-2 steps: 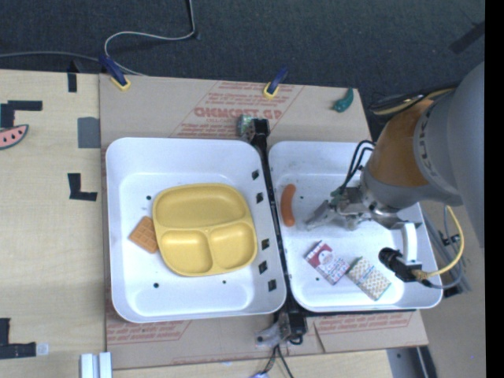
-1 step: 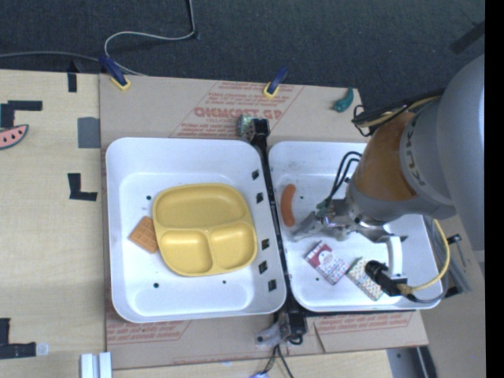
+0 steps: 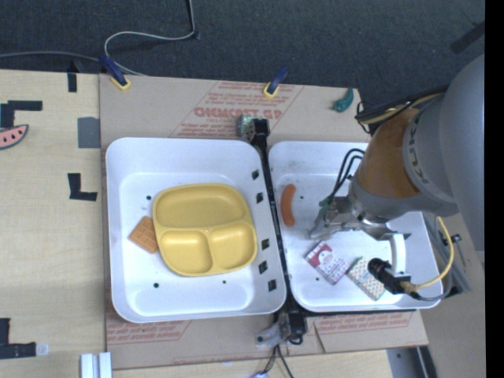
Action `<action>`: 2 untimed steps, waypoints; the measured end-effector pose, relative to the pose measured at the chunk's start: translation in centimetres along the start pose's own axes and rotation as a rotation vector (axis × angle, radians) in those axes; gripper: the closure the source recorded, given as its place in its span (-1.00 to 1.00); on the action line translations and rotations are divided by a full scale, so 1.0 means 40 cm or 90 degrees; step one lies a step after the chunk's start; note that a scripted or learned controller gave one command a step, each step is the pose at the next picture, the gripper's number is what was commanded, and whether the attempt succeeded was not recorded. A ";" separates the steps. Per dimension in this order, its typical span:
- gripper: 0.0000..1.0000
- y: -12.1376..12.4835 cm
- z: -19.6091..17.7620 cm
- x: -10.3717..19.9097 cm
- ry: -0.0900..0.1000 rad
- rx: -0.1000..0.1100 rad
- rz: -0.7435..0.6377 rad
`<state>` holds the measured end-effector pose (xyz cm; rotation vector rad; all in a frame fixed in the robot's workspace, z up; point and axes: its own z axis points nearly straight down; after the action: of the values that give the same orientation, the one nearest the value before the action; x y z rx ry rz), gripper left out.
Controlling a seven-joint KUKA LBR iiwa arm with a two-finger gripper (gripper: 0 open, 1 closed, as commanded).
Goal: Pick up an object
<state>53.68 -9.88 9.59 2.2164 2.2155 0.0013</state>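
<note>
While the arm reaches in from 3 o'clock, the gripper (image 3: 324, 220) hangs low over the right bin (image 3: 315, 298) — finger state cannot be told | sausage (image 3: 288, 205) at its 9 o'clock, just beside | two small packets (image 3: 329, 262) at 6 o'clock | yellow divided tray (image 3: 205, 228) — left bin (image 3: 126, 235).

Grey arm (image 3: 465, 148) reaches in from right, orange band above wrist, bent downward; tool (image 3: 324, 220) low, pointing left, fingers unclear.
</note>
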 end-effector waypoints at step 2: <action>1.00 0.000 -0.023 0.001 0.001 0.001 0.000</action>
<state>53.67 -9.84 10.50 2.2173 2.2172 0.0009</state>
